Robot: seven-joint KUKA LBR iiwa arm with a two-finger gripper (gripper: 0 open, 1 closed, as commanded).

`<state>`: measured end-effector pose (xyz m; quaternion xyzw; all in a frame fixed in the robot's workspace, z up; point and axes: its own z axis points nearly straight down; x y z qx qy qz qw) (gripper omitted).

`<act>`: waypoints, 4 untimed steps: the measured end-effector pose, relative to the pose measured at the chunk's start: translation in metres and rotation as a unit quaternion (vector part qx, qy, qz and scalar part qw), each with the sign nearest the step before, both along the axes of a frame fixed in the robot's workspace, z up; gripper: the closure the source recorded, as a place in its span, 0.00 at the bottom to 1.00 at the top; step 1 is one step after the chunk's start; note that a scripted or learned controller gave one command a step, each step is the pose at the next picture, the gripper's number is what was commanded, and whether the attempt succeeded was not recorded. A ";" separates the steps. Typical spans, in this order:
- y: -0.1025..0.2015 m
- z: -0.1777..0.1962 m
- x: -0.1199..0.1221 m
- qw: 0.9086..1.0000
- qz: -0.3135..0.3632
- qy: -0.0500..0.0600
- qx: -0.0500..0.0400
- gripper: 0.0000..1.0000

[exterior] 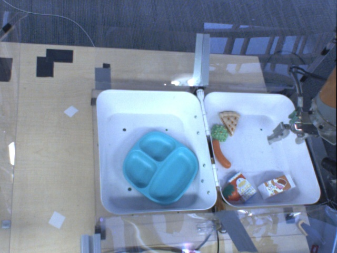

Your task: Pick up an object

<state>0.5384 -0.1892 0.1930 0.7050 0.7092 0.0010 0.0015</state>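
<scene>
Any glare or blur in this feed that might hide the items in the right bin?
Camera view: a bright glare spot sits on the metal post base above the bins, off the items; faint reflections streak the bench's front edge; the waffle, sausage and cartons are evenly lit with soft shadows; the gripper looks slightly blurred.

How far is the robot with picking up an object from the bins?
Nothing looks picked yet. The pincer hangs over the right white bin near its right side, with nothing between its fingers. The small white carton, orange sausage and waffle slice lie untouched. Grasping and lifting remain.
</scene>
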 end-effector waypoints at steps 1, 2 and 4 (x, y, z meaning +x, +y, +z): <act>0.060 -0.104 0.021 1.000 -0.008 -0.004 -0.001 0.00; 0.101 -0.043 0.012 0.999 -0.043 0.000 0.001 0.00; 0.108 -0.105 0.086 0.993 -0.116 -0.003 0.000 0.00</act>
